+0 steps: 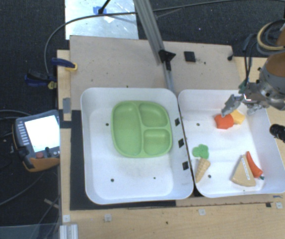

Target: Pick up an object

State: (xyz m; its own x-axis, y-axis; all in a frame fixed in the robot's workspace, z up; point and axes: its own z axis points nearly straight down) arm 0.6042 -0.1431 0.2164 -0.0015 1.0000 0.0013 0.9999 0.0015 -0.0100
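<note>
While the gripper hangs low in the right bin, its fingers spread, one tip sits just above the orange toy piece, pinching nothing. Touching that piece is a yellow block. Nearer lie an ice-cream cone toy and a sandwich wedge. A green divided plate occupies the left bin.

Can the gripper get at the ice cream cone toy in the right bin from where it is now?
Probably yes. The gripper hangs at the right bin's far end by the orange piece, and the ice cream cone toy lies alone near the bin's left wall, with bare floor around it.
</note>
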